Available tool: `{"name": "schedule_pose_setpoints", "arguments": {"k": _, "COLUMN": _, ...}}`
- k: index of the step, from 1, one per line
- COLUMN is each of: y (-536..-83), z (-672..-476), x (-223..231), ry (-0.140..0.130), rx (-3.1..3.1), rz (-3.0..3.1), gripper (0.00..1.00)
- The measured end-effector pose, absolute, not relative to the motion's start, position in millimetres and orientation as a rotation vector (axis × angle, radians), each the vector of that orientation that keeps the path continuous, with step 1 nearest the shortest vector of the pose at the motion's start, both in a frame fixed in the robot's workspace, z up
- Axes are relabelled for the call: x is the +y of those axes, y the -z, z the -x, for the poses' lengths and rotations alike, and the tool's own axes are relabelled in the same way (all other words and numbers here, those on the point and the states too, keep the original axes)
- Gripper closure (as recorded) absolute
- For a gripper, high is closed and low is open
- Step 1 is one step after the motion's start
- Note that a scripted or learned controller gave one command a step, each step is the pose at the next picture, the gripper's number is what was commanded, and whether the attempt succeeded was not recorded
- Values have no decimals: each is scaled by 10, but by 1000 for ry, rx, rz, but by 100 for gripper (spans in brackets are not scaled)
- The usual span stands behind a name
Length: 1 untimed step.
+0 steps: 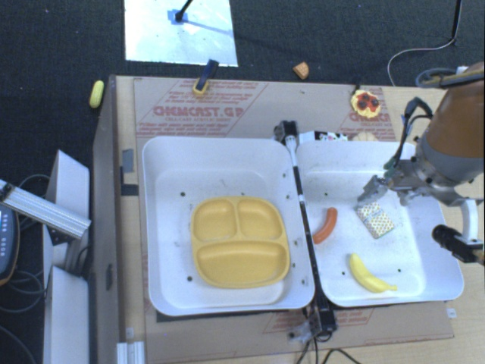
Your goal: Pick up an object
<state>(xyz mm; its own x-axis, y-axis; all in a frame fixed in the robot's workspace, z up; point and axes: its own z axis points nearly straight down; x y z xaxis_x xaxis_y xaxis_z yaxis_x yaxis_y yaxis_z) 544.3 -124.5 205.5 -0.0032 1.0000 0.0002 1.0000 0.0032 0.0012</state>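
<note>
Two white bins sit side by side on a brown board. The left bin [163,203] holds a yellow plate [240,243] with three sections, near the middle of the picture. The right bin [432,279] holds three small things. An orange-red sausage [325,224] lies tilted close to the wall between the bins. A yellow banana [369,274] lies near the bottom edge of that bin, in the lower right of the picture. A small speckled block [376,219] sits between them, a bit higher up. The grey and orange arm [455,139] comes in from the right side of the picture. Its gripper [373,190] hangs just above the speckled block, right beside its top corner, and I cannot tell if it touches the block. I cannot tell if the gripper is open or closed. Up on the board, behind the right bin, sits a little round yellow toy with red spots [366,103]. A yellow thing [96,94] lies on the dark floor at the upper left, and a small orange bit [301,70] lies on the floor near the top middle.
</note>
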Motion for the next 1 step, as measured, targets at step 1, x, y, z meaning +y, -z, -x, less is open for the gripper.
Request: {"name": "schedule_pose_setpoints", "arguments": {"k": 1, "y": -900, "z": -5525, "x": -832, "ry": 2, "rx": 2227, "rz": -2221, "gripper": 0}}
